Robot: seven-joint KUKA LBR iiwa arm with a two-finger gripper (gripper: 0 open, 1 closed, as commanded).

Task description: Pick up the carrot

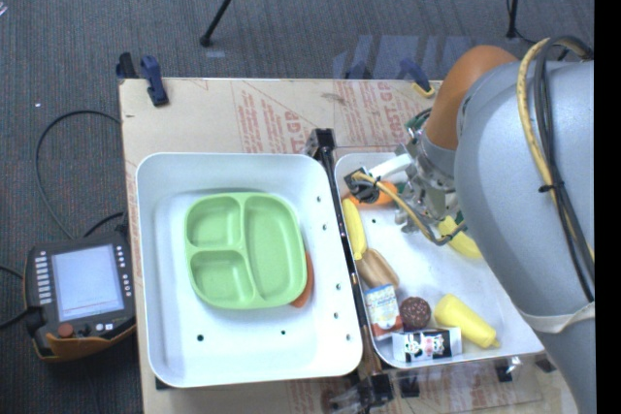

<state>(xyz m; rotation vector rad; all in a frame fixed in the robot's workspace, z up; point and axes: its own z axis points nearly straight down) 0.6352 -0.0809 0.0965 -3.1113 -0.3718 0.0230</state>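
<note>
1. From my station I see the arm [529, 189] reaching in from the right, its grey body covering the right bin's [437, 276] far-right side.
2. The gripper [415, 208] hangs over the upper part of the right bin, near that bin's top-left corner. From this angle I cannot tell whether it is released or clenched, and I see nothing clearly grasped in it.
3. The carrot [380, 196] lies in the top-left corner of the right bin, just beside the gripper on its left. I see only a short orange stretch; the gripper hides the rest.
4. Below the carrot, along the bin's left wall, a long yellow piece [354, 228] lies lengthwise, and a hot dog bun [376, 267] sits just beside its lower end.
5. Nearer the bottom I see a small red-labelled carton [382, 306], a dark brown round item [415, 310] beside it, a yellow lump [466, 322] to the right, and a black-and-white carton [427, 344] lying against the bottom wall.
6. Another yellow piece [464, 244] shows just under the gripper's right side.
7. The left bin [160, 208] holds a green divided plate [243, 247], lying flat. An orange-red sliver [307, 284] peeks out from under its right edge; I cannot tell what it is.
8. A control pendant [82, 286] rests on the floor left of the bench [223, 111].
</note>
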